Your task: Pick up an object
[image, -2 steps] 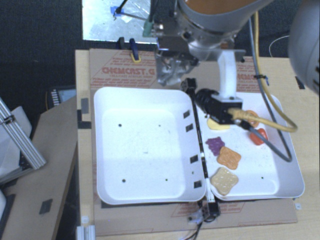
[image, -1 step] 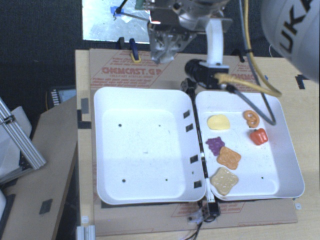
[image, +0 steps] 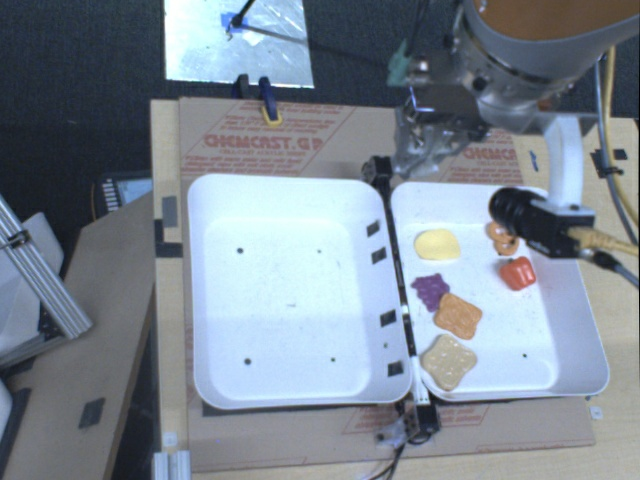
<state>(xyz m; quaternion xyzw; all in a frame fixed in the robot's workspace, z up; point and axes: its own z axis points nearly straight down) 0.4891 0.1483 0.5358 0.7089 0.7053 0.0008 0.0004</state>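
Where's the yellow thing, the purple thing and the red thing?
Yellow piece (image: 437,245), camera view, its middle.
Purple piece (image: 430,290), camera view, its middle.
Red piece (image: 517,273), camera view, its middle.

Yellow (image: 437,245), purple (image: 430,289), orange (image: 458,315), tan (image: 448,362) and red (image: 517,273) pieces lie in the right bin (image: 560,353).

Bench top (image: 120,268): tan board. Brown cardboard sheet (image: 270,138) printed "CHEMCAST" lies on it. Floor (image: 70,68) at 10 to 12 o'clock: dark carpet, with a shiny metal plate (image: 240,28) on it. Aluminium extrusion rail (image: 35,278) at 9 o'clock. Lighting even, diffuse.
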